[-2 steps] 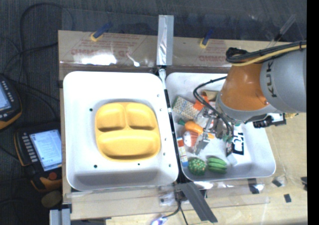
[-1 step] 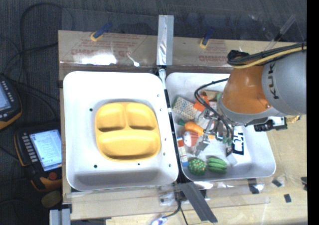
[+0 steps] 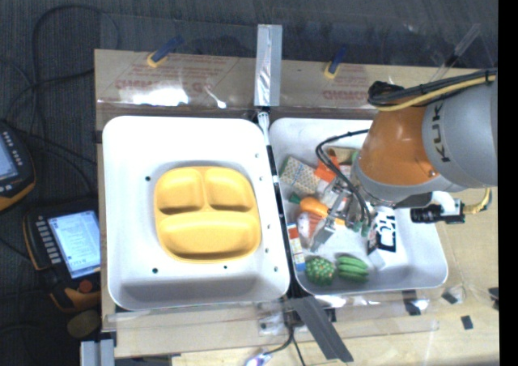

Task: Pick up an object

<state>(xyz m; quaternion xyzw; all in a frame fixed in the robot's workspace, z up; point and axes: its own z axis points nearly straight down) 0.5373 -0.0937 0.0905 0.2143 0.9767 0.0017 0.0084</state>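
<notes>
The arm [image 3: 429, 146] reaches in from the right and hangs over the right bin [image 3: 421, 271]. The jaws [image 3: 336, 214] point down and to the left into the clutter. They appear slightly spread, with nothing visibly pinched between them.

Candidate objects all lie in the right bin, packed along its left side: an orange piece [image 3: 312, 206] just beside the jaws, a round green item [image 3: 320, 270] and a green ridged item [image 3: 352, 265] near the front wall, a patterned packet [image 3: 298, 174] toward the back, and a black-and-white card [image 3: 386, 233] under the wrist. The left bin [image 3: 129, 154] carries a yellow tray [image 3: 207, 212], well apart from the jaws.

Procedure for the step in hand, judged from this layout:

1. Select the orange piece; it is nearest the tips.
2. Centre the tips over it so one finger falls on each side.
3. Descend straight. Neighbouring items touch or nearly touch it, so a slanted approach would likely push it aside.
4. Close only when the piece sits between the fingers.
5. Lift vertically and check that the piece rises with the jaws.

Risk: a finger landing on a neighbouring item would block closure.
</notes>
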